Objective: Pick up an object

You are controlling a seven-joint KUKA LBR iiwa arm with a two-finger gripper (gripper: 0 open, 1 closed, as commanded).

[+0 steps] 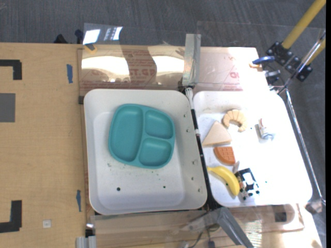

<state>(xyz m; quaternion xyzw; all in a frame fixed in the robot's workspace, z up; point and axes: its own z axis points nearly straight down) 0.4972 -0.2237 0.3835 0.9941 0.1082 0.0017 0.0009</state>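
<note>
Objects for picking are lying in the right bin (pixel 289 138): a croissant (pixel 235 119) is sitting toward the far side, a pale wedge (pixel 217 136) like a slice of cheese is resting just in front of it near the bin's left wall, an orange-red waffle-like piece (pixel 225 154) is lying just beside the wedge's near edge, and a banana (pixel 226 178) is curving along the near left part of the bin. A small black-and-white item (pixel 247 181) is sitting right beside the banana (too small to tell what it is), and a small grey metallic piece (pixel 265 132) is lying apart from the rest, toward the bin's middle. A teal divided plate (pixel 140 135) with three compartments is sitting flat in the left bin (pixel 98 190), a little toward its far side. Both bins are standing side by side on the bench (pixel 36 138), their inner walls touching. Whether the gripper's fingers are apart or together I cannot tell.
</note>
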